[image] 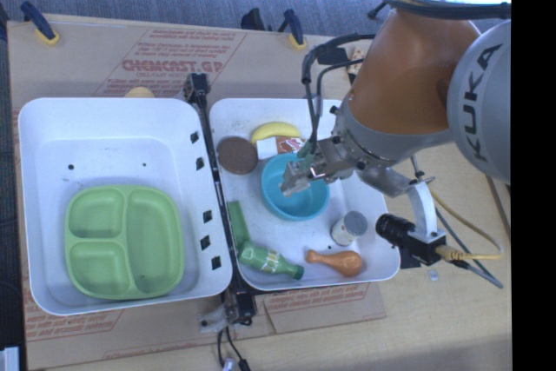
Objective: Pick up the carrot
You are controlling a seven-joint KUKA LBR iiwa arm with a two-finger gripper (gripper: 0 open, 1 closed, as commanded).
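The carrot (335, 261) is an orange, tapered piece lying flat near the front wall of the right bin (382, 274), between a green bottle and the bin's right corner. My gripper (300, 172) hangs over the blue bowl (295, 195) in the middle of that bin, well behind and to the left of the carrot, not touching it. The big grey and orange arm reaches in from the right and hides the bin's back right part.
The right bin also holds a brown round disc (236, 155), a yellow banana (275, 133), a green bottle (261, 252) and a small grey can (348, 228) just behind the carrot. A green divided plate (124, 241) lies in the left bin (35, 187).
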